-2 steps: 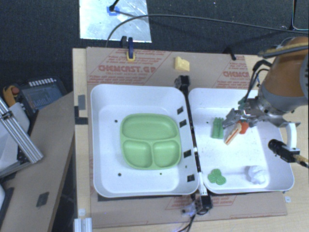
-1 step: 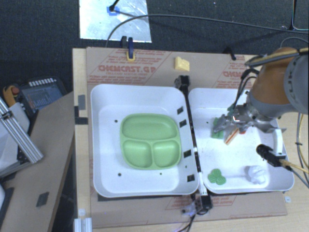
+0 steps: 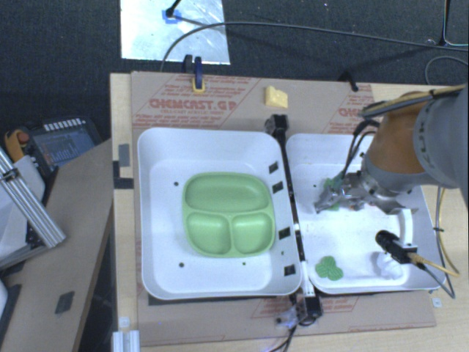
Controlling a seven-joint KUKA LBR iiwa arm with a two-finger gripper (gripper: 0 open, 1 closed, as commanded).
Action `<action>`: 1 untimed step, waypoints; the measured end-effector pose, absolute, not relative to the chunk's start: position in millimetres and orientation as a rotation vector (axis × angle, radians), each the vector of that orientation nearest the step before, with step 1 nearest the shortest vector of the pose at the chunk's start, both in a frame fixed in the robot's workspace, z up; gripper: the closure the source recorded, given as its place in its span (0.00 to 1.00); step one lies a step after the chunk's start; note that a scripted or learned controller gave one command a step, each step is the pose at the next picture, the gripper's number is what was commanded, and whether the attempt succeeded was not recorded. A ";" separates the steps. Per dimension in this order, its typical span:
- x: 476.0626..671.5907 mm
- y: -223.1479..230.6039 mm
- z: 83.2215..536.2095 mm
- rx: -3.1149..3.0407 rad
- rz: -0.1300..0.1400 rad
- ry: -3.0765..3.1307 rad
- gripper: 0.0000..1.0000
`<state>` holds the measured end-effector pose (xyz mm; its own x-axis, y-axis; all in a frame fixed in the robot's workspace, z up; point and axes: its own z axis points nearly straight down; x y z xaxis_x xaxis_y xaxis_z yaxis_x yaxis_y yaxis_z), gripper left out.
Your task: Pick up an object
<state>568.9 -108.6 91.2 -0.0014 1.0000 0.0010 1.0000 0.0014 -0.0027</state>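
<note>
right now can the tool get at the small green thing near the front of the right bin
Probably yes. The small green thing lies flat on the open floor of the right bin with nothing over it. The tool is in the same bin, farther back, with bare floor between them.

Green divided tray [image 3: 226,215] in left bin [image 3: 157,196], tool [image 3: 331,196] low in right bin [image 3: 352,266], green object [image 3: 329,268] near its front

Left white bin [image 3: 157,218] holds 1 green 3-compartment tray [image 3: 227,215], roughly centred. Both bins sit on a cardboard sheet [image 3: 220,103] with red print. A blue-and-yellow clamp [image 3: 196,74] grips its far edge; a small yellow block [image 3: 276,97] lies on it nearby. Black cable [image 3: 308,29] crosses the dark floor beyond.
</note>
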 end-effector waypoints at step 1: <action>570.3 -109.1 104.6 -2.221 -0.002 -2.224 1.00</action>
<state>570.3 -109.1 104.6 -0.0013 1.0000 -0.0005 1.0000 0.0013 0.0023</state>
